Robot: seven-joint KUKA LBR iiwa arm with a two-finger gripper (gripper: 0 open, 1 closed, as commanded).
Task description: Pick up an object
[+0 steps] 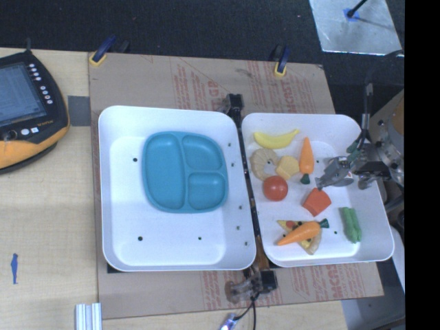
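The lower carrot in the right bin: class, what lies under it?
The lower carrot lies across a pizza slice with dark toppings. The slice's edge shows above the carrot and its crust end below. The middle part under the carrot is covered.

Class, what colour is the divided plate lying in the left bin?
Light blue plate, clearest in the camera view.

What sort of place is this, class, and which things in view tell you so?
Most likely a robotics lab bench, not a kitchen. A gripper reaches over a white bin of toy food such as a banana, a teach pendant lies alongside, and clamps hold down the cardboard base.
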